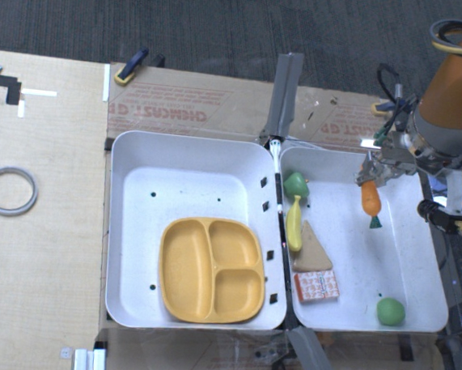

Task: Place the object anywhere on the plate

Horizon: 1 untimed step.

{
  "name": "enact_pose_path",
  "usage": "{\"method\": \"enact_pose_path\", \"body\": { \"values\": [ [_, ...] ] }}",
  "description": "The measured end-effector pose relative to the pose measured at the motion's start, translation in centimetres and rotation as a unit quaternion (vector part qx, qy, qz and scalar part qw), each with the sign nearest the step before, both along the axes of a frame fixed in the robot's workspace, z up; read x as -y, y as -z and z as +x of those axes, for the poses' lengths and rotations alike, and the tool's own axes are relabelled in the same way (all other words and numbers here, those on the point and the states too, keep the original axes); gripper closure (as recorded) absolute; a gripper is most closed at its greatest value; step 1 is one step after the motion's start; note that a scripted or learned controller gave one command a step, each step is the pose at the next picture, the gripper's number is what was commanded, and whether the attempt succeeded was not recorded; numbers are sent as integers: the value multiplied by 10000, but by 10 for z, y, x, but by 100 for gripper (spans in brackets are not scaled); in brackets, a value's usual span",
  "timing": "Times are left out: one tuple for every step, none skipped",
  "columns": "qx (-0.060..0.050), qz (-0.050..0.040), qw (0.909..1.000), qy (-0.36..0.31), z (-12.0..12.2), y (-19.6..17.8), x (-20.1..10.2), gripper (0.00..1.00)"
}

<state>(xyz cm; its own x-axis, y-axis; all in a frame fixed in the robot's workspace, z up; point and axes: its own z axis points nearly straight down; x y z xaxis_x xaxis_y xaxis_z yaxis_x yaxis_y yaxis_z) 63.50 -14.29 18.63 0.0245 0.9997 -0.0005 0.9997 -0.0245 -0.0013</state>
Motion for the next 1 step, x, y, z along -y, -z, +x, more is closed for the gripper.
{"method": "enact_pose_path", "body": {
  "values": [
    [-3,0,9997,-251,-2,-6,-72,100]
  ]
}}
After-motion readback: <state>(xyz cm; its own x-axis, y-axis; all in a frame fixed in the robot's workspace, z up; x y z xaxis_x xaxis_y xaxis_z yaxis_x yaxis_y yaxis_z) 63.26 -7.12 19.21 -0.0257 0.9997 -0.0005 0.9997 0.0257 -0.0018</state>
